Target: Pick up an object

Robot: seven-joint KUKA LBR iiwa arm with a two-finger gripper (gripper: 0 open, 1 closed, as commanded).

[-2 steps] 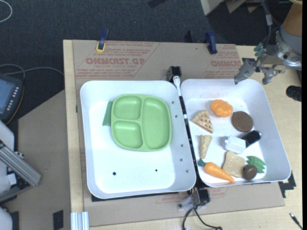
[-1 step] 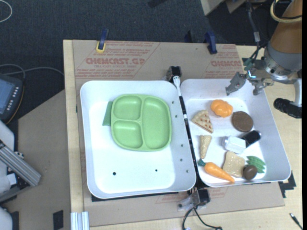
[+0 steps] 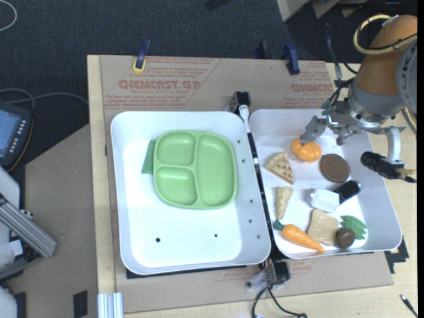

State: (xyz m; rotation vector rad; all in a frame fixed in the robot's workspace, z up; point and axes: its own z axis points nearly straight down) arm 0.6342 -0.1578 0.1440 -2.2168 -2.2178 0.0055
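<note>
Orange fruit (image 3: 306, 151) just below one of the fingers (image 3: 310, 132), touching

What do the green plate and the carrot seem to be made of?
The green plate looks like moulded plastic: matte, one even colour, with rounded compartments. The carrot is probably a plastic toy: smooth, bright orange, with a slight sheen, though soft rubber can't be ruled out.

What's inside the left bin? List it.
A green tray with three compartments lies in the left bin, its compartments bare. The bin floor beneath the tray is covered, so anything under it can't be seen.
</note>
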